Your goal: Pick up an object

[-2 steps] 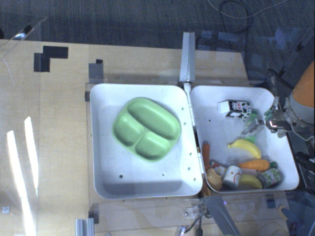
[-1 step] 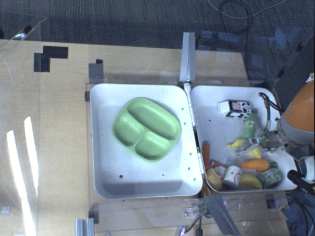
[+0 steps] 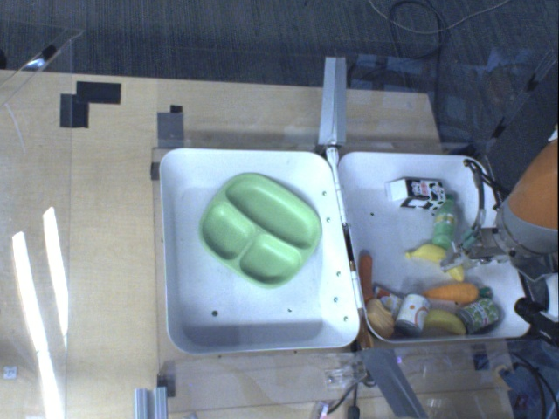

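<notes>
Seen from above at a slant: two shallow white bins side by side on a wooden bench. In the left bin (image 3: 175, 260), a green divided plate (image 3: 260, 229) lying flat near the middle, tilted a little on the diagonal. In the right bin (image 3: 376, 182), a scatter of small things — a white carton with dark print (image 3: 416, 190) toward 12 o'clock, a green bottle (image 3: 444, 225) just below it, a yellow banana-like piece (image 3: 426, 253) touching the bottle's lower end near the centre. Toward 6 o'clock, a crowded row along the near wall: an orange carrot (image 3: 452, 293), a small white can (image 3: 412, 311), a second yellow piece (image 3: 444, 323), a green can (image 3: 479, 315), and at 7 o'clock a red stick-like item (image 3: 365, 271) beside the dividing wall. Reaching in from 3 o'clock, the grey arm with its orange band (image 3: 534, 190), gripper (image 3: 463, 256) low over the right bin just beside the yellow piece and the bottle — too small and cluttered to tell how far the fingers are spread or whether anything sits between them.
</notes>
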Available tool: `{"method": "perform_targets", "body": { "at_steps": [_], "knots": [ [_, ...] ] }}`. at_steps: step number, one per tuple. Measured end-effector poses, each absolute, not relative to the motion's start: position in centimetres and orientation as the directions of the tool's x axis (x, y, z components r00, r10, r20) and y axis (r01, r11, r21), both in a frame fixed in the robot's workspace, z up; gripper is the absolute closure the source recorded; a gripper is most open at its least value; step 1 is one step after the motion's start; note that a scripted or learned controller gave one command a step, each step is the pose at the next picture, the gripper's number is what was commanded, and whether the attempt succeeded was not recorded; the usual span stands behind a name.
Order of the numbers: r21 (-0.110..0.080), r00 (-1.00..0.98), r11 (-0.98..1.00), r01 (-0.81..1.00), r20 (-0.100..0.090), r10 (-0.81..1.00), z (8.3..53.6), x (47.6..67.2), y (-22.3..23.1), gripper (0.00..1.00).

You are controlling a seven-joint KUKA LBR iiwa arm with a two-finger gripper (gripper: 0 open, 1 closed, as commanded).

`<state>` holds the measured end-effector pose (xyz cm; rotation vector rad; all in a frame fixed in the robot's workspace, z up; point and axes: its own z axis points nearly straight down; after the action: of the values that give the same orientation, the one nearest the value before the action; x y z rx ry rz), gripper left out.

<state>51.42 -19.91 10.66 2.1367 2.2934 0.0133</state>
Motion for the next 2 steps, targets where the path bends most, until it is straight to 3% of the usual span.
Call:
{"method": "perform_targets", "body": {
  "at_steps": [1, 2],
  "knots": [
    [0.007, -0.065, 0.065, 0.998, -0.002, 0.998, 20.8, 53.5, -16.3, 1.00],
    [0.004, -0.110, 0.110, 0.994, -0.002, 0.994, 18.0, 52.5, -18.2, 1.00]
  ]
}}
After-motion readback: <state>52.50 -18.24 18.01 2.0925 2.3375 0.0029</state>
